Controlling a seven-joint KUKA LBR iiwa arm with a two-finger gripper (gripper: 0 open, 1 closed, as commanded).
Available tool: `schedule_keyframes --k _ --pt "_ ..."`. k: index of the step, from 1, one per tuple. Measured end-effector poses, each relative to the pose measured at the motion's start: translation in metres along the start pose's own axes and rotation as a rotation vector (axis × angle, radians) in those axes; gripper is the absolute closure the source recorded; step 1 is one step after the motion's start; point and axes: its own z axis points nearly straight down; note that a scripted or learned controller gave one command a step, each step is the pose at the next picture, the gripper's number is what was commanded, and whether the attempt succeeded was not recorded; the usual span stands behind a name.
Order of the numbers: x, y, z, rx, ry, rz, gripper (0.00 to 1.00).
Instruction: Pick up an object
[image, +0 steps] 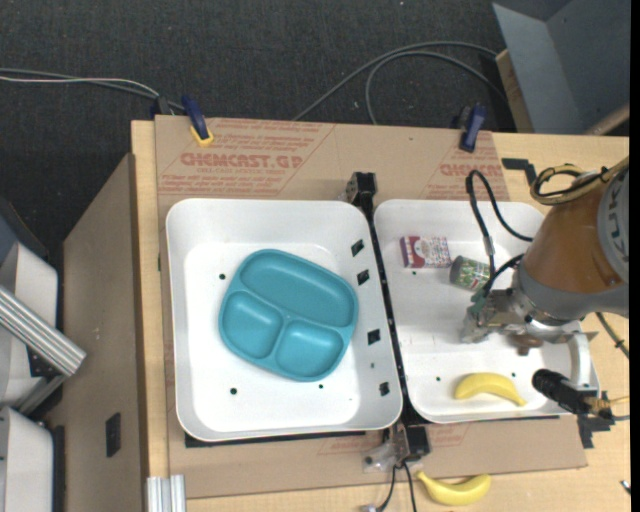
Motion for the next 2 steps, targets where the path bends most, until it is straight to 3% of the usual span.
schedule_keyframes --k 2 --pt "-0.002 0.007 -0.089 -0.006 -0.003 -0.003 1.0"
